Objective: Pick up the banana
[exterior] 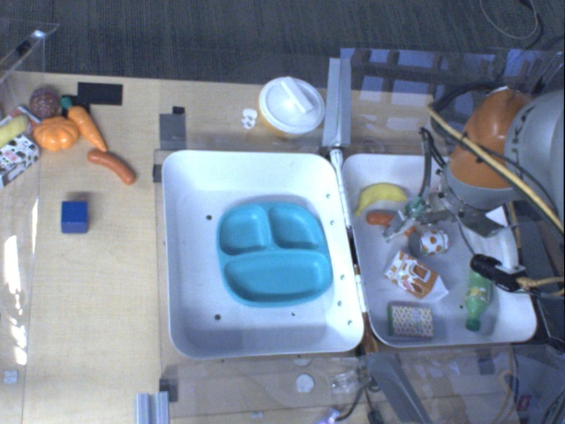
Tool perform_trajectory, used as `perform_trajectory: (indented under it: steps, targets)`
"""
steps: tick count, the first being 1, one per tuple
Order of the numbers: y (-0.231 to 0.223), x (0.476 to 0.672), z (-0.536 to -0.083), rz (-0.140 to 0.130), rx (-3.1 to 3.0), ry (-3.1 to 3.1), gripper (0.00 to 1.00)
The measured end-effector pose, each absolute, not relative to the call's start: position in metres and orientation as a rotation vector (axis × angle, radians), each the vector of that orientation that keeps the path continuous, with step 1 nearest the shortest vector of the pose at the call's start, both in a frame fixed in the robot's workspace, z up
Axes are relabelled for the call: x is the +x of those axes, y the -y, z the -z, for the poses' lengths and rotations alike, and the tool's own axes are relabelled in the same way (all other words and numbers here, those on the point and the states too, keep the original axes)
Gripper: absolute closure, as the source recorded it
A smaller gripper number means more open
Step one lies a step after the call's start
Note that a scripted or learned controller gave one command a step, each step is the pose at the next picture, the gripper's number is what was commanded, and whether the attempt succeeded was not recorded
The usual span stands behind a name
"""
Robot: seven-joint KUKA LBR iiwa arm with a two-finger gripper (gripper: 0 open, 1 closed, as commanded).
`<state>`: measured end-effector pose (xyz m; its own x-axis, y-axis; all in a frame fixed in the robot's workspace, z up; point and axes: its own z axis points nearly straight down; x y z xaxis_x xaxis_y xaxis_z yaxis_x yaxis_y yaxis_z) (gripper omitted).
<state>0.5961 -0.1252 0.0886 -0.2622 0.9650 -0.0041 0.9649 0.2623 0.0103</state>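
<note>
Arm: grey KUKA arm with orange band [494, 135] reaches in from the right, over the right bin.
Gripper: two-finger metal gripper [408, 221] low in the upper left part of the right shallow white bin [521, 329]; cannot tell its state, the tip is too small and cluttered to read.
Banana: yellow curved plastic banana [380, 196] lies in the right bin's upper left corner, just left of and above the gripper tip; nothing shows it lifted.
Beside banana: small red-orange oblong piece [380, 218] just below it, near the gripper.
Other right-bin items: patterned white-and-orange packet [411, 275] in the middle; grey mesh-textured rectangular pad [411, 320] near the front edge; green plastic bottle [478, 302] at the right.
Left bin: left shallow white bin [190, 325] holds a blue three-compartment plastic tray [274, 253] at its centre.
Bench: white round lidded tub [291, 106] behind the bins; blue cube [75, 216], orange toy pumpkin [56, 134] and orange toy carrot [87, 126] well apart at the left.
</note>
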Motion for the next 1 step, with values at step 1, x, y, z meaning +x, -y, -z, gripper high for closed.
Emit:
perform_trajectory:
  steps: [1]
  targets:
    - [0.1256, 0.6434, -0.0895, 0.027, 1.769, -2.633, 0.00]
